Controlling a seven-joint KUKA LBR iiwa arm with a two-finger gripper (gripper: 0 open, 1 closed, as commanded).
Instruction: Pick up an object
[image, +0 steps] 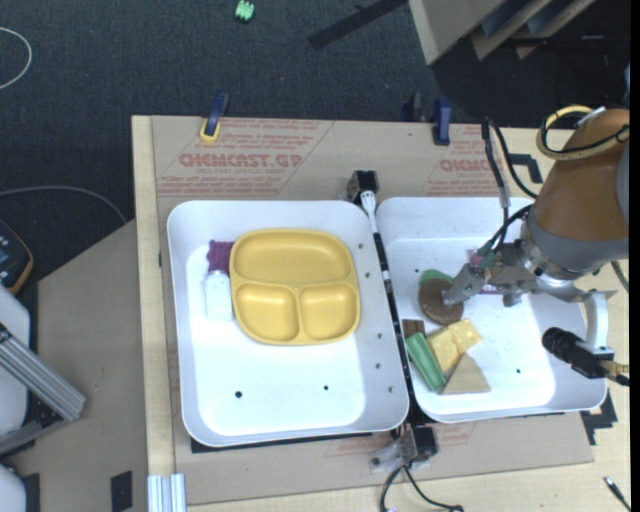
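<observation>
We see an evenly lit, fairly bright frame with light falling from above. The two white bins (285, 415) come close to washing out, and soft glare sits on the yellow tray (295, 285). Shadows are short and faint. The dark floor in the upper left reads dim. Detail is slightly soft and grainy throughout.

Grey arm (585, 215) — orange band, black cables
</observation>
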